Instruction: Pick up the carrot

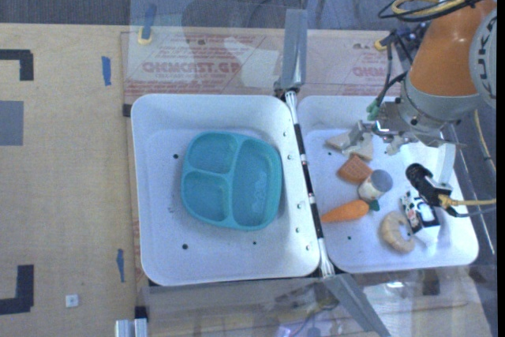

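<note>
Tabletop (63, 170) of pale wood carries two shallow white bins side by side. Nearest the camera, in the right bin (458, 252), lies a beige bagel-like piece (395, 233), and just beyond it the carrot (346, 211), flat on the bin floor with its orange body pointing toward the left bin and its green stub toward the right. It looks like a small toy of hard plastic, so I judge it light, stiff and somewhat slippery; the thick middle of the body, taken across its width, seems the safest place to grip, since the tapered tip could squirt out. Just behind it stand a small cup-like piece with a grey top (374, 185) and an orange wedge (354, 169). The left bin (150, 130) holds a teal divided plate (232, 179). Farther back, the hand (377, 129) hangs over the right bin's far side, well apart from the carrot; whether it is spread or closed I cannot tell. Beyond the bins, reddish lettering on a clear sheet (197, 59) is too blurred to read.
</note>
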Tool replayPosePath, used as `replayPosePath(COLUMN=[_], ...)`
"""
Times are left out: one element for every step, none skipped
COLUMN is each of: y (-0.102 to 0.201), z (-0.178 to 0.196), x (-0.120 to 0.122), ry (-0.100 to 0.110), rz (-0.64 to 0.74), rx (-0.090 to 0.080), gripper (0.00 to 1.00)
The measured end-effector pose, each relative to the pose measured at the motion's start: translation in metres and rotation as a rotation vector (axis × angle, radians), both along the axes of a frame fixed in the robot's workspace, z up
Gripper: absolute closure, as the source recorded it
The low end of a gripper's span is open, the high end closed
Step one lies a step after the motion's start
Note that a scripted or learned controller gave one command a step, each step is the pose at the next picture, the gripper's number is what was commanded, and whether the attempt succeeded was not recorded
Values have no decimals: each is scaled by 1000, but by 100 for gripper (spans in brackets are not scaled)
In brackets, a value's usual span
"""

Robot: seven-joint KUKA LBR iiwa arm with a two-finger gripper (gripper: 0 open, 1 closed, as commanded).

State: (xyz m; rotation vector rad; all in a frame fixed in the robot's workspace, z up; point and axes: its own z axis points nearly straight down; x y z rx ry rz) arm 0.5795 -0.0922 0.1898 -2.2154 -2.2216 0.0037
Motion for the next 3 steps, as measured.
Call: replayPosePath(y=[-26,-32,17], z=[-101,-94,-8], x=[-35,-34,-28], ry=[-11,-13,-1], rz=[107,96,-191], rx=[0,-5,-2], gripper=[0,100,100])
